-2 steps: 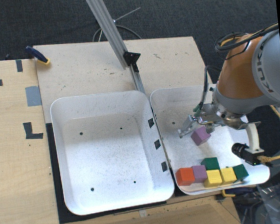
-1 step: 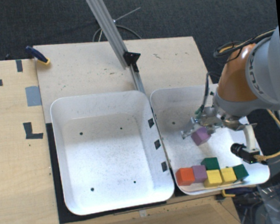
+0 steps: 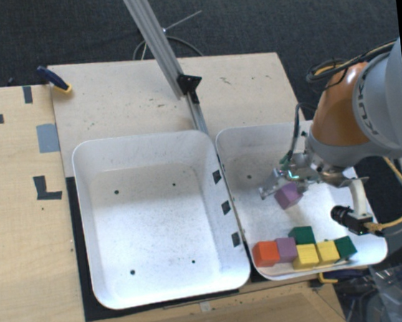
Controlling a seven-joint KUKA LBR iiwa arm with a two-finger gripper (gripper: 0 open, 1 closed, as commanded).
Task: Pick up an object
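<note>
Two white bins sit side by side on the bench: the left bin [image 3: 93,227] and the right bin [image 3: 247,151].

Count of blocks, all in the right bin: seven. Along the bin's 6 o'clock edge lie one orange block [image 3: 265,252], one purple block [image 3: 286,248], two yellow blocks [image 3: 308,255] [image 3: 328,251] and two green blocks [image 3: 302,235] [image 3: 346,247], packed touching one another in a cluster. A seventh, the lilac block [image 3: 289,196], sits apart near the bin's centre, toward 12 o'clock from the cluster.

The arm [image 3: 368,112] enters from 3 o'clock, its orange band [image 3: 336,109] over the bin's 3 o'clock side, the wrist bent downward into the bin. The gripper [image 3: 284,183] is low over the bin floor, directly at the lilac block. The block lies at the fingertips; whether the fingers are parted or clamped on it cannot be told from this view.
</note>
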